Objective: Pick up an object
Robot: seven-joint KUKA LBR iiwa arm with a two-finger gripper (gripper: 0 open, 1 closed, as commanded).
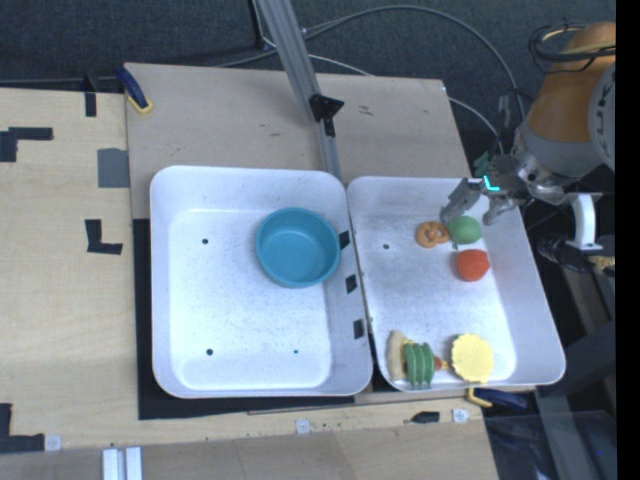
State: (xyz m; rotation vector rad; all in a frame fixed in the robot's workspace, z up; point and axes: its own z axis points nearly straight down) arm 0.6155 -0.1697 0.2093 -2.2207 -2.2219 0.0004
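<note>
The hand (pixel 476 204) is seen poised at the upper right of the right bin (pixel 395 298), its two fingers spread apart with nothing held between them, directly above a small green ball (pixel 465 231). That ball is judged to be the likeliest target, since it lies just under the fingertips, near the bin's far rim. For a sound grasp, the fingers should be lowered straight down so that the ball is straddled evenly, and closure should be delayed until both pads are level with its middle; a round, smooth object is likely to squirt out if it is pinched high or off-centre. Crowding must be allowed for: an orange ring-shaped piece (pixel 432 234) lies touching or just beside the ball on its left, and a red ball (pixel 472 264) sits just below it, so either could be nudged or caught by a finger. A green and yellow cluster of toy food (pixel 440 358) rests well apart at the bin's near edge. A blue bowl (pixel 297 246) stands in the left bin (pixel 190 308), out of the way on the tabletop (pixel 60 268).
</note>
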